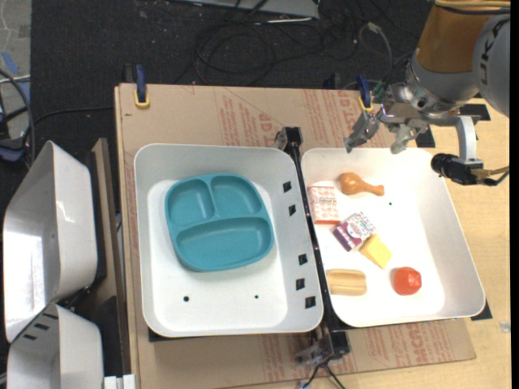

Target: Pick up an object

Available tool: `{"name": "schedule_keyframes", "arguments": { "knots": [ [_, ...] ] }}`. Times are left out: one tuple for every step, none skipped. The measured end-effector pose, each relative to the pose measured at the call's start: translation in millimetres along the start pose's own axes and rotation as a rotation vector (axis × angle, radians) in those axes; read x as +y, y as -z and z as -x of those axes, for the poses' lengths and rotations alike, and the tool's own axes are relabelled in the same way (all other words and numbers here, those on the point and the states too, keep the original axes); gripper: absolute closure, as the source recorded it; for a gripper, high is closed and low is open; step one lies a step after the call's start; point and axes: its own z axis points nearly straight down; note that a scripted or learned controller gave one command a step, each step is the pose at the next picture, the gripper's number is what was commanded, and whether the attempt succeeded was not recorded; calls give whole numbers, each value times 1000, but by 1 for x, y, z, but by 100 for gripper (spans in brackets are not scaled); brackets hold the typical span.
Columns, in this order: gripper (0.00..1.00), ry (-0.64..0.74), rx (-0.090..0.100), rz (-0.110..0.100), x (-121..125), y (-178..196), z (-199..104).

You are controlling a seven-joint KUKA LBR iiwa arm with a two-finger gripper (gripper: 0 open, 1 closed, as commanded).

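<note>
My gripper (379, 136) hangs above the far edge of the right bin (454, 241), its two fingers spread open with nothing between them. Below it in that bin lie a toy chicken drumstick (358, 185), a white and red packet (323, 203), a purple and white packet (354, 230), a yellow cheese wedge (376, 252), a hot dog bun (346, 282) and a red tomato (407, 280). The drumstick is the closest item to the gripper, a little nearer the camera and to the left.
The left bin (154, 241) holds a teal divided plate (219, 221). A black divider with clips runs between the bins. Blue clamps (141, 87) grip the cardboard bench top at the back. White containers (45, 233) stand at the far left.
</note>
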Motion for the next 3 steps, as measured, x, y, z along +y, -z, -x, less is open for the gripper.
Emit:
{"name": "schedule_keyframes", "arguments": {
  "knots": [
    [0,1,-1,11,2,6,0],
    [0,-3,-2,6,0,-46,10],
    [0,-2,-1,4,-8,-108,11]
  ]
}}
